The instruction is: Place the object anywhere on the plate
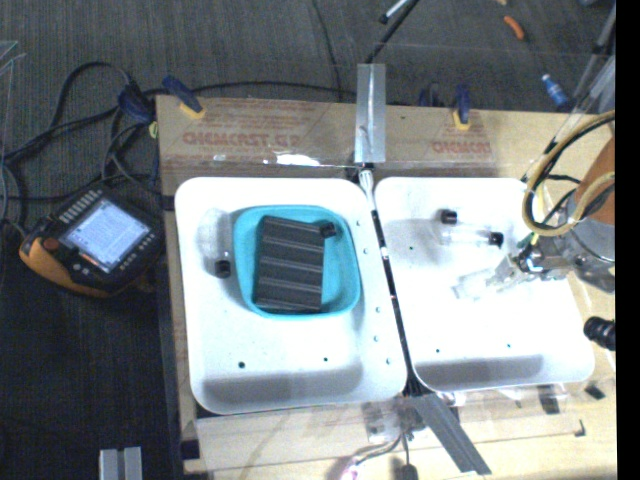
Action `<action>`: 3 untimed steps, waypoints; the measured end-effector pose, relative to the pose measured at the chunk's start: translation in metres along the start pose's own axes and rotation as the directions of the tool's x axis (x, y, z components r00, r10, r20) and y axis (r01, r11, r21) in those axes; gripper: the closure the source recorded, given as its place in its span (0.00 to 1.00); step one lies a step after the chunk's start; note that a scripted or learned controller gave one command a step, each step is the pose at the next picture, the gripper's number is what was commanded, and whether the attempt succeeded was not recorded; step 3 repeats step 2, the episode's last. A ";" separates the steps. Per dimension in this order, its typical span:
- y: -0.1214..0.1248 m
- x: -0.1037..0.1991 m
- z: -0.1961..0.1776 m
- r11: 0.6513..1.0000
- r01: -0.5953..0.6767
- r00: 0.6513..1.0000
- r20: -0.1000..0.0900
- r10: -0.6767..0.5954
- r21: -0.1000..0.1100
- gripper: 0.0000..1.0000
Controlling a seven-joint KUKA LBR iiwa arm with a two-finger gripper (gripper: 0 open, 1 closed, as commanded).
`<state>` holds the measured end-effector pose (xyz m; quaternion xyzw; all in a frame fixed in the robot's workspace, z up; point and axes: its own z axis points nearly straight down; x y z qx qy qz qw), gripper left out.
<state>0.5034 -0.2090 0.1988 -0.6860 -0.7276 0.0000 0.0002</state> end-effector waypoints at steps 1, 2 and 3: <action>0.000 0.000 0.000 1.000 0.000 1.000 0.000 0.000 0.000 0.00; -0.017 -0.014 -0.105 0.998 0.059 0.998 0.003 -0.059 0.000 0.00; -0.017 -0.014 -0.105 0.998 0.059 0.998 0.003 -0.059 0.000 0.00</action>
